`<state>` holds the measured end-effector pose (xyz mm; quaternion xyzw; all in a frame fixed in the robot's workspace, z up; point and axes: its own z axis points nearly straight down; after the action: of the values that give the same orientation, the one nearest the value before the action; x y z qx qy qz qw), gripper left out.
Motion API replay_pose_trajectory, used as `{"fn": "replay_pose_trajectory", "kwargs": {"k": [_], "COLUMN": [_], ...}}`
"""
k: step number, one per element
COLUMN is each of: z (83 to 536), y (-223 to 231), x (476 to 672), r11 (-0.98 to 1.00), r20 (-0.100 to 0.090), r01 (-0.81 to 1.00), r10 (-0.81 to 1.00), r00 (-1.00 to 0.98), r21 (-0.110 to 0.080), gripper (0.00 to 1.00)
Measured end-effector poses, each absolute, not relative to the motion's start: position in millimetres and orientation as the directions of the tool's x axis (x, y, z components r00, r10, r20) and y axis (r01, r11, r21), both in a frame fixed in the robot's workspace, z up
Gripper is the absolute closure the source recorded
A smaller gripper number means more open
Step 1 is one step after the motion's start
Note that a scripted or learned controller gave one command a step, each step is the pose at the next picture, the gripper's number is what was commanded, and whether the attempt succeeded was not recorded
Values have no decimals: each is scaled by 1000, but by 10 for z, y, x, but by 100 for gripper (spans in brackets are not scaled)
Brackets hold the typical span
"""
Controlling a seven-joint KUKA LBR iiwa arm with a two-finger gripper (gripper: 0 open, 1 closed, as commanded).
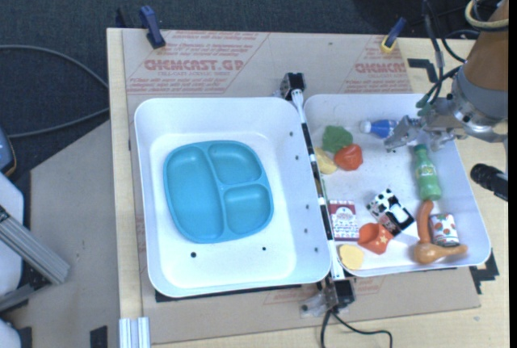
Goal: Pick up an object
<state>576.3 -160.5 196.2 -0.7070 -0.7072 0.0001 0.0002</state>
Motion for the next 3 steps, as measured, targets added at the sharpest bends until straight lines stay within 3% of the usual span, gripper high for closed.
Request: {"fn": "replay_pose_trajectory", "kwargs": {"k": [1, 2, 3], "z": [1031, 1133, 2079], "y": [-2102, -2104, -1670], "x": [5746, 5752, 5580], "r11": [2, 1, 2], "r20": [-10, -11, 0], "r01": [1000, 1000, 1000], "r10": [1000, 1000, 1000], "r00": [-1, -1, -2], "r21": [19, 21, 3], "gripper": [0, 100, 100]}}
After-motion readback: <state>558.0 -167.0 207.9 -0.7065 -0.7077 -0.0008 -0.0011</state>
